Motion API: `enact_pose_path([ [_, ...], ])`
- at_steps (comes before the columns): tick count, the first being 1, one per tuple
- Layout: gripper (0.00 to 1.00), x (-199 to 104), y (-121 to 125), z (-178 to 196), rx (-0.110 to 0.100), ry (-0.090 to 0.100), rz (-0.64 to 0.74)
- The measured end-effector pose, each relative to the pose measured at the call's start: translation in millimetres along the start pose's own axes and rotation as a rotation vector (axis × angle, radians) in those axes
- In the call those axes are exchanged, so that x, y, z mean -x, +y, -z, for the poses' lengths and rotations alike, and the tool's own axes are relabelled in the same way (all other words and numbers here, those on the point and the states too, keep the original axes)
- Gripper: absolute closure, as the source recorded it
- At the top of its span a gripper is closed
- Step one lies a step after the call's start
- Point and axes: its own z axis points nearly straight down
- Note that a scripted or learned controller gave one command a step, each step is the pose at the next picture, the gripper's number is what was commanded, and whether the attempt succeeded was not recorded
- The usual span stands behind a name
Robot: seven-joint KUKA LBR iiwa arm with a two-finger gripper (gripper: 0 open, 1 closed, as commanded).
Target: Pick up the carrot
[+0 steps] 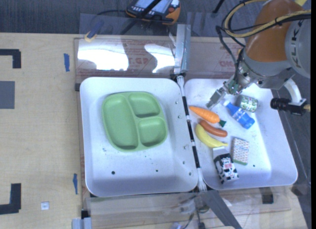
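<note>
Carrot lies in the right bin, close to that bin's left wall and a little above the middle of the frame, its orange body slanting down toward the right with a dark green stub at the lower end. Just below it sits a hot dog, and touching that from beneath is a yellow banana. The gripper hangs above and to the right of the carrot, near it but apart from it; its two grey fingers point down-left and stand spread, with nothing between them. Beside the gripper, to its right, lie a blue bottle and a small silvery can. Lower in the same bin are a speckled box and a black-and-white cow toy. The left bin holds a green divided plate with three compartments. The arm's grey body with its orange band fills the upper right corner of the frame.
</note>
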Motion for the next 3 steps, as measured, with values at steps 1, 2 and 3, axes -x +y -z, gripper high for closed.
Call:
enact_pose_path([
  [1, 1.00, 1.5, 0.8, 11.2, 0.005, -0.004, -0.001],
  [2, 0.00, 1.5, 0.7, 11.1, 0.005, -0.004, -0.001],
  [3, 0.00, 22.0, 1.1, -40.2, -0.002, 0.003, 0.152],
])
